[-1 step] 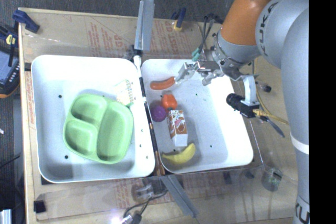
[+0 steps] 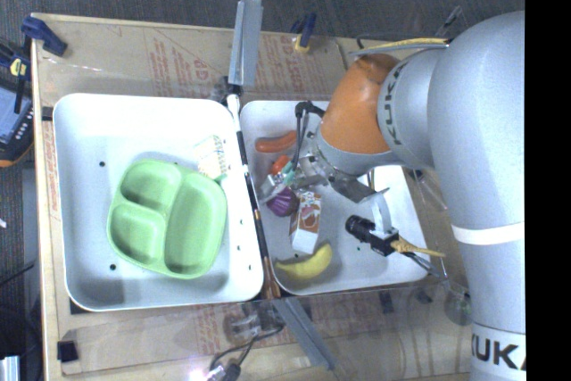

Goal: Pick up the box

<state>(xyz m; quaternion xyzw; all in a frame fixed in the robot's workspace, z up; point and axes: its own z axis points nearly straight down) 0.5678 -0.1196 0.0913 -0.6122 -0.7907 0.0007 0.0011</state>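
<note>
The gripper [image 2: 287, 180] hangs low in the right bin [image 2: 403, 236]; whether it is open or closed cannot be told. The box [image 2: 306, 224] lies just below it in the view, not held. A purple item [image 2: 282, 203] sits close under the gripper, and a banana [image 2: 305, 264] lies beyond the box.

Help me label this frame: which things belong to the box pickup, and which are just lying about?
For the job: box; gripper; right bin holding the box.
Lying about: banana; purple item; orange item; green divided plate; left bin.
</note>
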